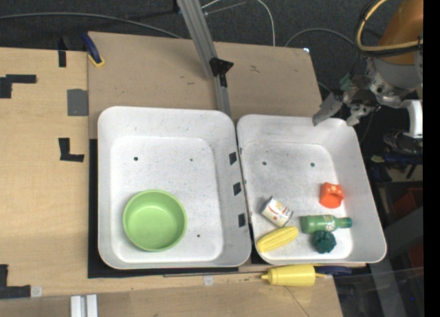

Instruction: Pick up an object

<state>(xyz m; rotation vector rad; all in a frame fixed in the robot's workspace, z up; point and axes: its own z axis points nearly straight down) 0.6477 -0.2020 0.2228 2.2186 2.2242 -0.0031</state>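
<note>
Gripper [342,108] hovering over right bin's [289,133] far right corner, fingers spread, nothing between them. Approach step, probably; next needs travel down toward the near-end cluster. One orange block [331,195], one green bottle [326,224], one dark green lump [323,241], one corn cob [277,239], one small can [277,211]. One green bowl [155,220] in left bin [165,123]. One yellow bottle [293,276] outside.

No readable text; small can [277,211] label too blurred

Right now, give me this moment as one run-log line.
gripper: above right bin far rim, holding nothing | right bin: orange piece, green bottle, corn | left bin: green bowl
</note>
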